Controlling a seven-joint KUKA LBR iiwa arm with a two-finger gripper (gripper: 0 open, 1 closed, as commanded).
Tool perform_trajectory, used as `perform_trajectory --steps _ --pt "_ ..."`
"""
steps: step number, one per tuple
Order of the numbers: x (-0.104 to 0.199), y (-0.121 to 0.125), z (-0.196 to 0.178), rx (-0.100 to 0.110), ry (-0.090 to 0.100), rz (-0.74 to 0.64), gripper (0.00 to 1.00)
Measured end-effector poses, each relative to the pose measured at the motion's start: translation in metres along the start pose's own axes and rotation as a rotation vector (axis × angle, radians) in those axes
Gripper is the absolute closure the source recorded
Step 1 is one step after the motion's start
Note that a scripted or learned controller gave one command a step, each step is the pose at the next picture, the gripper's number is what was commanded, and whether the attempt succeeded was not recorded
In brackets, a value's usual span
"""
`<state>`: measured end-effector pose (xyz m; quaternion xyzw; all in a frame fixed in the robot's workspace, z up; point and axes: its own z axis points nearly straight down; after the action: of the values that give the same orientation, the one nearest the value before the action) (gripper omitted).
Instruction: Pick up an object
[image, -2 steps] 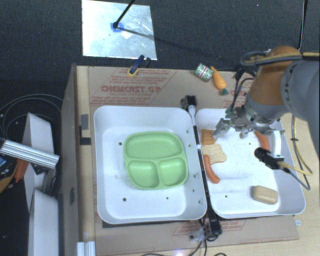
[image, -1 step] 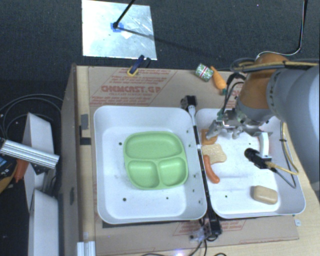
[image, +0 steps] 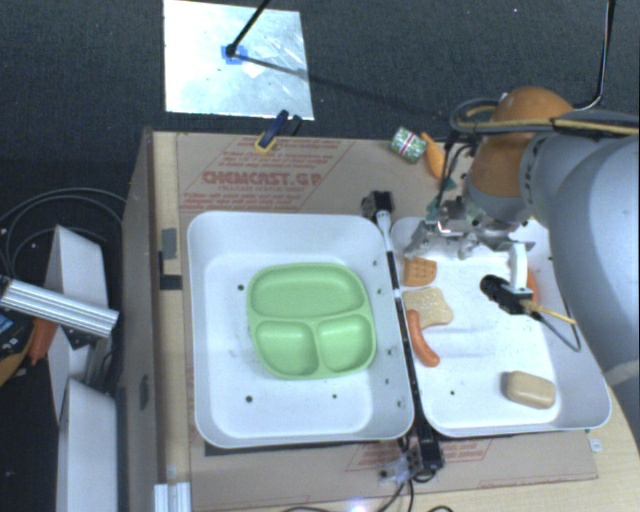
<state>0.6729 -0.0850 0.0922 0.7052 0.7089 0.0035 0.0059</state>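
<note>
The right bin (image: 570, 400) holds several food toys. A small orange-brown piece (image: 420, 270) lies by the divider, with a tan bread slice (image: 432, 306) just below it. A red-orange sausage (image: 422, 338) lies below that, and a beige bun (image: 528, 388) sits at the near right. My gripper (image: 468, 240) reaches down over the far end of the right bin, just right of and above the orange-brown piece. I see nothing held in it. The arm's grey body covers the bin's right side.
The left bin (image: 215, 400) holds a green divided plate (image: 310, 318). A black clamp (image: 379, 205) sits at the far end of the divider. Beyond the bins lie a small green can (image: 408, 142), a blue and yellow clip (image: 275, 130) and a shiny sheet (image: 237, 60).
</note>
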Motion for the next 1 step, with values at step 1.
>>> perform_trajectory --steps 1 --pt "-0.0115 -0.0019 0.0042 0.004 0.002 0.003 0.0"
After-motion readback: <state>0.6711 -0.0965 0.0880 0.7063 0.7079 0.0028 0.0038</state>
